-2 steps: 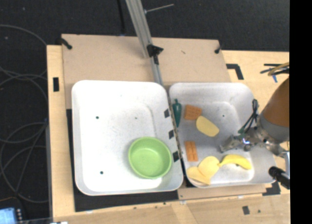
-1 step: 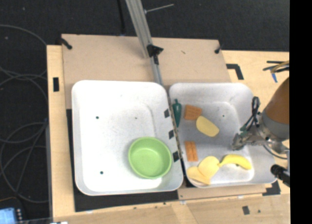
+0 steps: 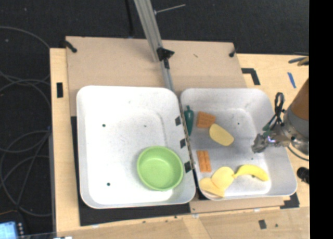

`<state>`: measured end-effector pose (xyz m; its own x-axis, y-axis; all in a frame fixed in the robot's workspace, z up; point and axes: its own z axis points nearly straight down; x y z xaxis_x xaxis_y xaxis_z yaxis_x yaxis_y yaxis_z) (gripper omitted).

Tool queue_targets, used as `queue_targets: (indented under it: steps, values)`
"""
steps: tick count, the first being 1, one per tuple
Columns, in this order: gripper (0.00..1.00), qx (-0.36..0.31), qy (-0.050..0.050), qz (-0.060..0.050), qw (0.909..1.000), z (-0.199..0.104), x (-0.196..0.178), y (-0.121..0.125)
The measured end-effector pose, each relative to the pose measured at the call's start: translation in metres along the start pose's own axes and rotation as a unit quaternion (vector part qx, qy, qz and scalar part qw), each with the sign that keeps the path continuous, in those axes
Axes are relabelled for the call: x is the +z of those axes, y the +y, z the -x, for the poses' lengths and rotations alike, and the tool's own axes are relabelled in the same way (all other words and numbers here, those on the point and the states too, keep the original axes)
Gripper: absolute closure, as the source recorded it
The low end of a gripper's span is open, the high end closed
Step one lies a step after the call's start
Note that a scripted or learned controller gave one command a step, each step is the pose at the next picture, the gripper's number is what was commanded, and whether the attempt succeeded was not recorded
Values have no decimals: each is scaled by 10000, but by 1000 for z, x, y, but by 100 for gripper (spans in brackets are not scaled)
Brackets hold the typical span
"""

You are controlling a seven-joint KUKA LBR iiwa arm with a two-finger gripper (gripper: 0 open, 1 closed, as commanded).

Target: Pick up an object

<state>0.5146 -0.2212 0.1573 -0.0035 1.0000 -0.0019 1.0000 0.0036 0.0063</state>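
On the left, the shallow white plastic bin holds a round light-green plastic bowl, sitting upright in its near right corner.

Just right of it, the second shallow white bin carries the smaller pieces. A small dark green object lies against its left wall, with an orange rectangular block just beside it. Touching that block's right side is a pale yellow oval piece. Nearer along the left wall lies a small flat orange rectangular piece. At the near edge sits a pale yellow lumpy piece, and right of it a yellow banana-shaped toy.

At the right side of this bin, the grey arm's gripper hangs above the bin floor, apart from every piece. Nothing shows between its fingers; how wide the jaws stand cannot be told from this view.
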Motion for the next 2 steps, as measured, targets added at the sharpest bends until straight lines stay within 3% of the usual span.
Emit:
queue_targets:
  steps: [1,2]
  values:
    - [100,-5,-8,13,10000,-4,-63,3]
    - [100,-10,3,-9,10000,-3,-81,4]
